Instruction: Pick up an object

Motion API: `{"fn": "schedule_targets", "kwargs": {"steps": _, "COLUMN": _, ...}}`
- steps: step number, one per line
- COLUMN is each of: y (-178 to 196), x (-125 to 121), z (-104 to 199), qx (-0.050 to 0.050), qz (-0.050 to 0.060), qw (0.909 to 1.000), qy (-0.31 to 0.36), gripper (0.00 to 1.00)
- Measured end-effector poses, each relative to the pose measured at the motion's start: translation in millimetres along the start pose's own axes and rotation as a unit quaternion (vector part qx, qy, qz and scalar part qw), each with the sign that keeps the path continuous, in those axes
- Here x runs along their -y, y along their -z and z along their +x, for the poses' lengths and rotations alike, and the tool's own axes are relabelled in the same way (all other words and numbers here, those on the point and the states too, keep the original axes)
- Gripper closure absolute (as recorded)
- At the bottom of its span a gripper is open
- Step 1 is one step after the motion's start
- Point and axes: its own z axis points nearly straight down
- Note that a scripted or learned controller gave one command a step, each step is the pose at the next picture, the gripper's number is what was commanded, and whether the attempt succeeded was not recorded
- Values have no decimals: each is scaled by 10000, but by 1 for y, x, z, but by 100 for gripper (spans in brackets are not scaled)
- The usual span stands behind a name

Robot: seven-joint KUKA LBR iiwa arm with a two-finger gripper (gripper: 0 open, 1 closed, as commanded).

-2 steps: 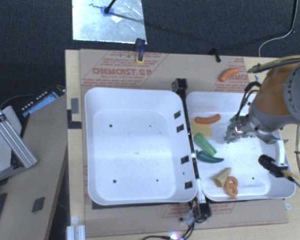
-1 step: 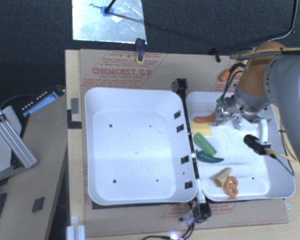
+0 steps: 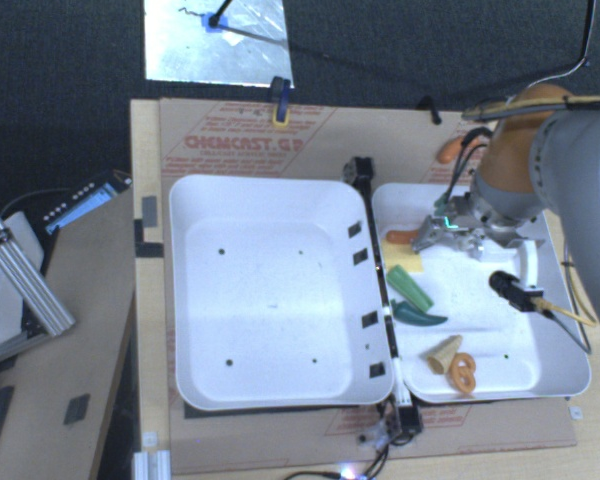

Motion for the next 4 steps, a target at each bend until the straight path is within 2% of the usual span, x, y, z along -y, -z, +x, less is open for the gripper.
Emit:
{"fn": "schedule_targets", "kwargs": {"steps": 1, "y": 0, "x": -33, "z": 33, "qx": -3, "qz": 6, "qw": 10000, "qy": 18, "gripper": 0}}
{"fn": "schedule_targets", "kwargs": {"steps": 2, "y": 11, "x": -31, "z": 30, "qx": 6, "qz": 37, "qw": 10000, "qy": 16, "gripper": 100}}
{"fn": "schedule_targets", "kwargs": {"steps": 3, "y": 116, "x": -38, "z": 59, "qx": -3, "qz": -62, "qw": 10000, "qy": 18, "gripper": 100}}
{"fn": "schedule_targets", "kwargs": {"steps": 4, "y": 166, "x": -37, "z": 155, "qx": -27, "qz": -31, "qw": 10000, "qy": 49, "gripper": 100}}
